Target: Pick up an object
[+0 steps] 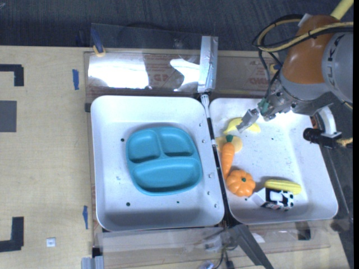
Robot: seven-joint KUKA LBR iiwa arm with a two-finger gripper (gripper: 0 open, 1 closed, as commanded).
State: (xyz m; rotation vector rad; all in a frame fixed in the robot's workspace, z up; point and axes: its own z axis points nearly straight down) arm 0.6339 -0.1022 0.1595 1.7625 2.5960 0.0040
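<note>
The right bin (305,150) holds several toys. A yellow piece (251,129) lies near its back left corner, partly covered by my gripper (245,120), which hangs right over it at a slant. An orange carrot (227,157) with a green top lies along the left wall. An orange pumpkin (240,183) sits just in front of the carrot. Near the front edge a yellow corn-like toy (283,186) lies above a black and white toy (279,199). Whether the gripper touches the yellow piece is unclear.
The left bin (106,150) holds a blue divided plate (164,159). A shiny foil-covered panel (146,72) stands behind the left bin. The grey arm with its orange band (308,60) crosses the right bin's back right corner, with cables above it.
</note>
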